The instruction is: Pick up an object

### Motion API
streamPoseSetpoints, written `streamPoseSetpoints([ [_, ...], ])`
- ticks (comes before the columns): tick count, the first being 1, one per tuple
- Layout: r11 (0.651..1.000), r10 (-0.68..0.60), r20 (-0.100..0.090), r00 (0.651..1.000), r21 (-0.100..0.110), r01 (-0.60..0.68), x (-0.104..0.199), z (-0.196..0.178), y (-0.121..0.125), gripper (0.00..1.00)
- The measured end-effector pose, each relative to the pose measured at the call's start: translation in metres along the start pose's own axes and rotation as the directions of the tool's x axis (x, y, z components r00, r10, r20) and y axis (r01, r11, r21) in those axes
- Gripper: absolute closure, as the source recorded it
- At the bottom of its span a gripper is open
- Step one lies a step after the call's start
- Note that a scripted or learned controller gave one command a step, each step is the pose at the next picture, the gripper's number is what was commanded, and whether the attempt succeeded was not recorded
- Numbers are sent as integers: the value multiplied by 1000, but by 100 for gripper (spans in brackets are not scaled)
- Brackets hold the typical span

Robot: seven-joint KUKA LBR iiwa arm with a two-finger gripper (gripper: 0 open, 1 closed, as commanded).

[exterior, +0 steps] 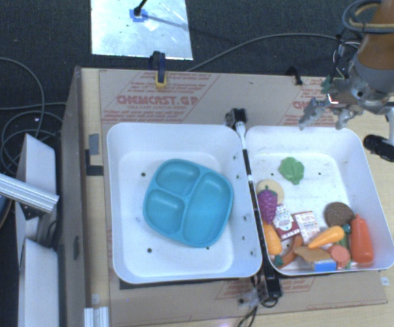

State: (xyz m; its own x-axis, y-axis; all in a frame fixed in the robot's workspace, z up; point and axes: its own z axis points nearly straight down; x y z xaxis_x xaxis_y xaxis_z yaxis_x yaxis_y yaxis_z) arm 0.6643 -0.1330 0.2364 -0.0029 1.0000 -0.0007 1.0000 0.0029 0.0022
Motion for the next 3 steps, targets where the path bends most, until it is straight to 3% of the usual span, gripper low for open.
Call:
streamPoseSetpoints([
  [1,1000,1,-1,1000,4,-1,12,95,-36,0],
  [2,1000,-1,0,1000,2,1,11,127,-24,0],
  [3,1000,-2,0,1000,0,2,10,132,-16,0],
])
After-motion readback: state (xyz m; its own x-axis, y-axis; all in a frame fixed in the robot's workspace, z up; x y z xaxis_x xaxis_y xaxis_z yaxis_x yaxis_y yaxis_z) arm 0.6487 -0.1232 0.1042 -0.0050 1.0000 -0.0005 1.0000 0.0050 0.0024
